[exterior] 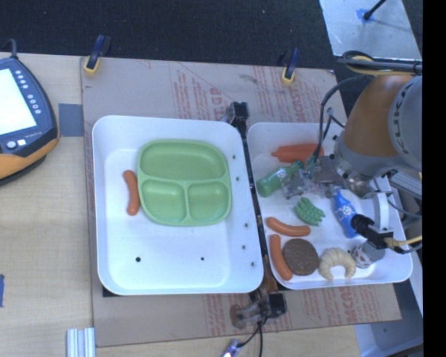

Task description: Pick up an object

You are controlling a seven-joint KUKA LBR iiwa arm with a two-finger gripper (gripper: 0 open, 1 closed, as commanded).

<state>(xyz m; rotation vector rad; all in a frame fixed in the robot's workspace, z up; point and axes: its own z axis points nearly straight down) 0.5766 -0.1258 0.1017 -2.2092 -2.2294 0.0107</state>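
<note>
Wooden bench (37,222), two white bins (108,199); gripper (301,181) low over green bottle (275,180), grip state unclear.

The one camera stood fixed above the bench (52,222). It looked down at a slant on both white bins (108,199).

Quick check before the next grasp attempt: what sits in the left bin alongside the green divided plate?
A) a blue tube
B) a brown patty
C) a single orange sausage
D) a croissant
C: in the left bin, one orange sausage lies just left of the green divided plate.
</note>
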